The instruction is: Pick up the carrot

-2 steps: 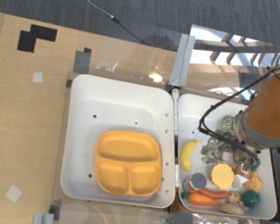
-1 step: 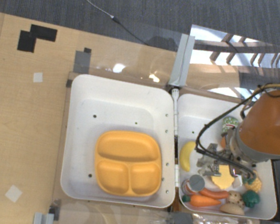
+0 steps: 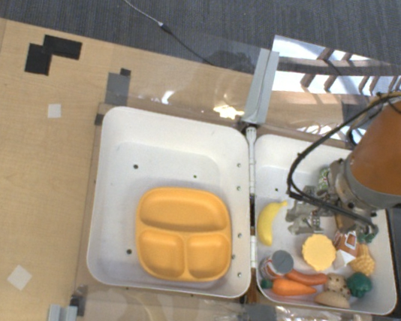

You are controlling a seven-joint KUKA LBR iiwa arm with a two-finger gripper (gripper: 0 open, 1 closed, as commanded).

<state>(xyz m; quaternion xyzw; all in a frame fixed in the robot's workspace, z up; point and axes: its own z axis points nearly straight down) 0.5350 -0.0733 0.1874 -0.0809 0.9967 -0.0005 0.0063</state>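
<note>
The carrot (image 3: 292, 289) is orange and lies flat along the front edge of the right bin (image 3: 273, 160), left of centre. A thinner red-orange piece (image 3: 308, 278) lies just behind it. My gripper (image 3: 311, 217) hangs under the grey wrist and its orange band, over the middle of the right bin. It is behind the carrot and well apart from it. Cables and the wrist body hide most of the gripper.
Around the carrot sit a grey disc (image 3: 282, 261), a yellow round piece (image 3: 318, 252), a banana (image 3: 270, 221), a tan piece (image 3: 335, 291), broccoli (image 3: 359, 284) and corn (image 3: 364, 261). The left bin (image 3: 123, 143) holds a yellow divided plate (image 3: 183, 233).
</note>
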